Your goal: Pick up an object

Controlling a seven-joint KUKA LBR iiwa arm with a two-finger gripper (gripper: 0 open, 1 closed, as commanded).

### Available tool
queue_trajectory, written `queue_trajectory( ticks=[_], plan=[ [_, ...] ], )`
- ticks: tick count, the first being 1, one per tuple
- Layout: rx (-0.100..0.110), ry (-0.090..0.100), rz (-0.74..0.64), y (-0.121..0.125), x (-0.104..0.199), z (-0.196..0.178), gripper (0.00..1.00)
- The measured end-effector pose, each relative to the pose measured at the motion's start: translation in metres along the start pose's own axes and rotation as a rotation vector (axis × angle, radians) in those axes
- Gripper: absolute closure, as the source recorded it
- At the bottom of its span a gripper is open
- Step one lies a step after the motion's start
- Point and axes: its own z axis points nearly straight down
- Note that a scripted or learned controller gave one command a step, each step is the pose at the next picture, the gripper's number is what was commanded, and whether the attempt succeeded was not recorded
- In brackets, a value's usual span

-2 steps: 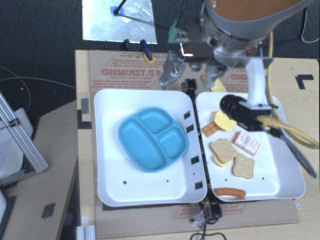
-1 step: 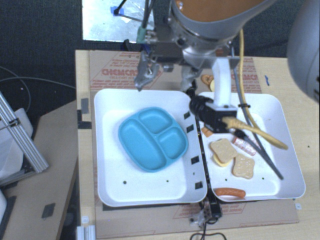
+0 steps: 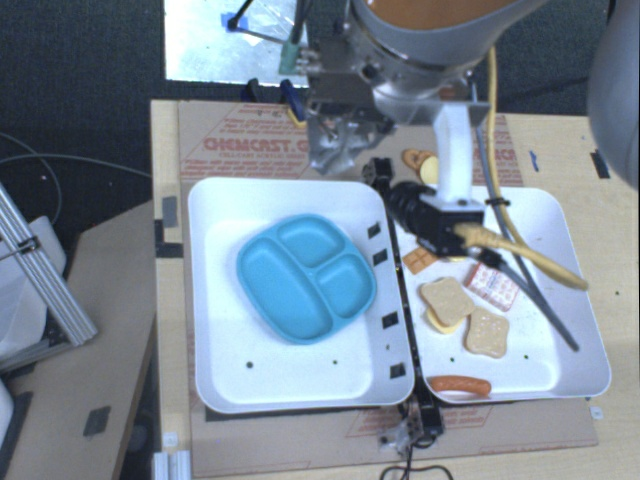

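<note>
My gripper [image 3: 333, 156] hangs over the back rim of the left bin [image 3: 215, 268], above the cardboard. Nothing shows between it and the bench. A blue divided plate [image 3: 305, 276] lies in the middle of the left bin, in front of the gripper. In the right bin [image 3: 570, 298] lie a small orange cracker [image 3: 418, 260], a bread slice with a yellow layer [image 3: 446, 301], a toast slice [image 3: 487, 334], a red and white packet [image 3: 492, 286] and a sausage [image 3: 461, 385] at the front rim.
Two round biscuit-like pieces [image 3: 421, 164] lie on the cardboard behind the right bin. A thin grey rod [image 3: 545, 308] slants across the right bin. An aluminium frame [image 3: 40, 278] stands at the far left, off the bench.
</note>
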Motion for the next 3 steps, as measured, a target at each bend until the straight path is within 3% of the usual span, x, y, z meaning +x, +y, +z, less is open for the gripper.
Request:
queue_trajectory(
  ticks=[1,2,3],
  plan=[
    [-0.003,0.002,-0.003,0.0,0.0,-0.011,1.0],
    [0.021,-0.011,0.01,-0.003,-0.059,0.148,1.0],
    [0.002,-0.001,0.005,-0.001,-0.055,0.128,1.0]
  ],
)
